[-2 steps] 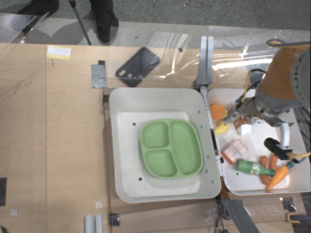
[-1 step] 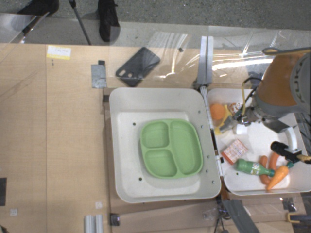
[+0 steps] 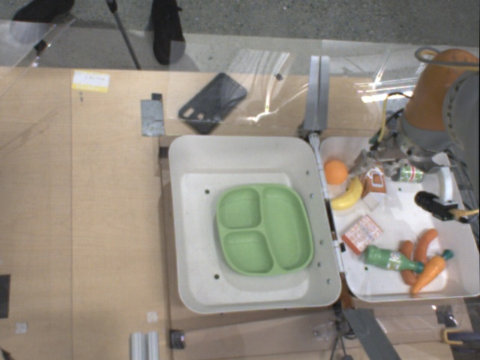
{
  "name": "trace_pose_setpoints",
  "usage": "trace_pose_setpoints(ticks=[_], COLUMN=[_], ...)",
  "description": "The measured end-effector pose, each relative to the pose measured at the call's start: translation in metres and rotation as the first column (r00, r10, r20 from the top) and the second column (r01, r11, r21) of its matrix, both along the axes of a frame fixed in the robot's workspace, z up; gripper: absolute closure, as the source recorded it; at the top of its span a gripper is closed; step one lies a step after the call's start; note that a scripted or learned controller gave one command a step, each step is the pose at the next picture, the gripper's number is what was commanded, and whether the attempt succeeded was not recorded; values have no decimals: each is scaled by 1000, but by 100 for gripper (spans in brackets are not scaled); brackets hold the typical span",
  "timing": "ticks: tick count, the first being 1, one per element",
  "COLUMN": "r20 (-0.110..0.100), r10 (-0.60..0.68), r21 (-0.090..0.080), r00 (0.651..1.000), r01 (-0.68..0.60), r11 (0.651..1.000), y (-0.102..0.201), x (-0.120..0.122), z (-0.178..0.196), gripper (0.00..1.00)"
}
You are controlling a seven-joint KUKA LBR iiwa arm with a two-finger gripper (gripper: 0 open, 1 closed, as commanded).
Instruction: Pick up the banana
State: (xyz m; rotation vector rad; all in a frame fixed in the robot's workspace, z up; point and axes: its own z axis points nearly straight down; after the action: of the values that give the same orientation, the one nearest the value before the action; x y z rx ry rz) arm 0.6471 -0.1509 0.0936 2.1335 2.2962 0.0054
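Yellow banana (image 3: 348, 195) lies in the right bin (image 3: 465, 295); fingers (image 3: 373, 163) just above, grip unclear.

A robotics lab or test room is shown, not a home or shop. A pale wooden bench (image 3: 82, 223) is seen from above, with two shallow white bins (image 3: 187, 201) set side by side on it and held by metal brackets (image 3: 316, 96). A grey robot arm (image 3: 450, 103) with an orange band is placed at the right bin. Toy food is scattered there, and a green divided plate (image 3: 264, 229) is laid in the left bin. A clear plastic screen (image 3: 255, 66) is fitted along the bench's far edge. A grey speckled floor (image 3: 300, 6), a tripod leg (image 3: 120, 21) and a bystander's black shoes (image 3: 169, 21) are seen beyond it.
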Motion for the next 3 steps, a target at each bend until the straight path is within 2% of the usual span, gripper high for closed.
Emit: trace_pose_setpoints(ticks=[1, 2, 3], r20=[-2, 11, -3], r10=[361, 359, 896], r21=[-1, -7, -7], r00=[933, 933, 443], r01=[-361, -359, -896], r11=[933, 933, 443], y=[45, 44, 92], x=[-43, -39, -67], z=[-1, 14, 100], gripper=[0, 100, 100])
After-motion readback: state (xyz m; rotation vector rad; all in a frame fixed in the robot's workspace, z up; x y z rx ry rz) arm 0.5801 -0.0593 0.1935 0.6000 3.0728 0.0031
